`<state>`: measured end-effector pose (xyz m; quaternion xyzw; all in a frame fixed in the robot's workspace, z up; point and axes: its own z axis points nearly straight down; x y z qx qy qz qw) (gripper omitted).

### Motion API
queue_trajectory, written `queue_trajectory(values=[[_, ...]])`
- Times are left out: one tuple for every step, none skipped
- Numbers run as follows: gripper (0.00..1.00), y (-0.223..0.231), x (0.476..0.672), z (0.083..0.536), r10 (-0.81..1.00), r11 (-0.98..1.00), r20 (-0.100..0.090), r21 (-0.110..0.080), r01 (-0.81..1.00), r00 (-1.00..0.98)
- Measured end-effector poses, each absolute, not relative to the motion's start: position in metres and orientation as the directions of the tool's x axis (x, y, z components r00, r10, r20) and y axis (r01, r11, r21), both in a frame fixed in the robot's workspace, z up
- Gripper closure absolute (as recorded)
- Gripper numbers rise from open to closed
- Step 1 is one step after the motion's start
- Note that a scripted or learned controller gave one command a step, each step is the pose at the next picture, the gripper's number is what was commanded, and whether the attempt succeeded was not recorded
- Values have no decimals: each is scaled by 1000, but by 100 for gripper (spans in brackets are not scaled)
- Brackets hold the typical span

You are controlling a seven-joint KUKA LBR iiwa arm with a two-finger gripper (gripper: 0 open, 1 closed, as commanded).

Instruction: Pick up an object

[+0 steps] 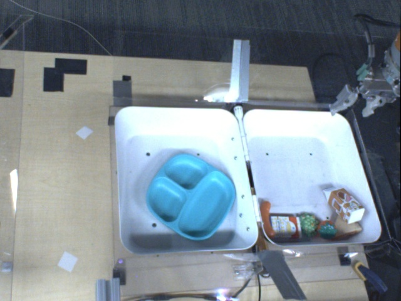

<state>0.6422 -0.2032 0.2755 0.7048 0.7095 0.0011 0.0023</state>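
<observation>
Lower right of your frame, small packaged items (pixel 311 223) crowd the right bin's (pixel 301 149) smooth white corner (glossy wrappers); your gripper (pixel 358 100) hovers upper right, fingers spread, holding nothing.

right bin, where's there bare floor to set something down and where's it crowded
The right bin is bare across its far half and middle, from the divider to the outer wall. It is crowded along the near edge: a red packet, two green items and a small printed box sit together there. The gripper hovers beyond the far right corner.
</observation>
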Motion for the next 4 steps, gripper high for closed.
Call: queue_trajectory(values=[[0,-204,670,238,999,37,-3,5,999,-37],[0,-205,596,223,989,-151,-1,5,988,151],[0,-185,535,130,988,-157,0,2,988,157],[0,-201,491,89,981,-193,-1,14,981,193]])
